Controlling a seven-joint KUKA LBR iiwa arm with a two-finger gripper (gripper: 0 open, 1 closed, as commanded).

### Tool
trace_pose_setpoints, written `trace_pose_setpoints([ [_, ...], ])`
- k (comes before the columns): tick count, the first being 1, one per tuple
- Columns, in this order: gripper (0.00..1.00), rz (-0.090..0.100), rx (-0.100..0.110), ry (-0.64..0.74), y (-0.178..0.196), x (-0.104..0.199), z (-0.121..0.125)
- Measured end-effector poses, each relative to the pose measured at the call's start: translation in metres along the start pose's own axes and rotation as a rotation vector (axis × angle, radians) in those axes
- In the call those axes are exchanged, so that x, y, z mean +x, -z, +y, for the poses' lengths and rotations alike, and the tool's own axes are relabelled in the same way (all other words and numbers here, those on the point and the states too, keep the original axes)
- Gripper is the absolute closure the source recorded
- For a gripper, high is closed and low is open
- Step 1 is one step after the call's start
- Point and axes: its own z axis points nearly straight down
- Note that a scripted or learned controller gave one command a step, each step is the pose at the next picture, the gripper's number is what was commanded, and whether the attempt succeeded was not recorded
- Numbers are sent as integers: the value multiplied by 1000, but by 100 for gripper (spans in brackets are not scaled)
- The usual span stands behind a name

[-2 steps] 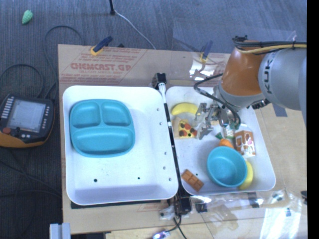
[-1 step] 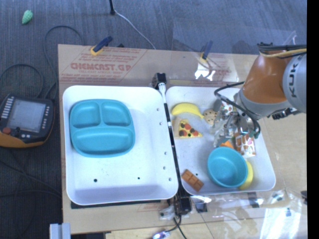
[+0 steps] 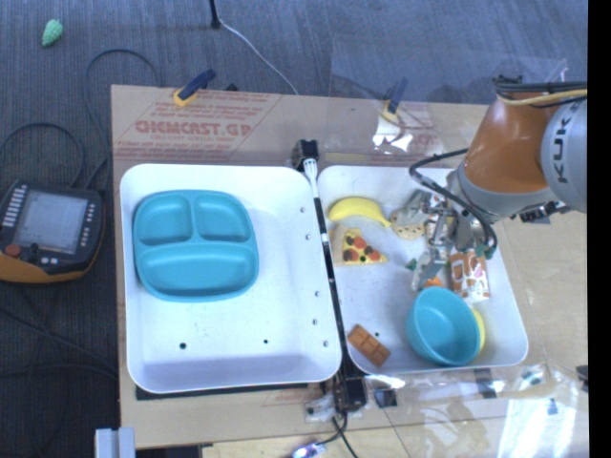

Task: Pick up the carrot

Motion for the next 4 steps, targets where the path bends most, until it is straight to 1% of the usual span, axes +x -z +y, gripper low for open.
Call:
trace_pose_setpoints([
  [1, 0, 10, 1, -9, -31, -1, 60],
  [2, 0, 2, 0, 238, -30, -3, 6],
  [3, 0, 9, -4, 15, -31, -5, 0],
  [4, 0, 7, -1, -32, -33, -31, -60],
])
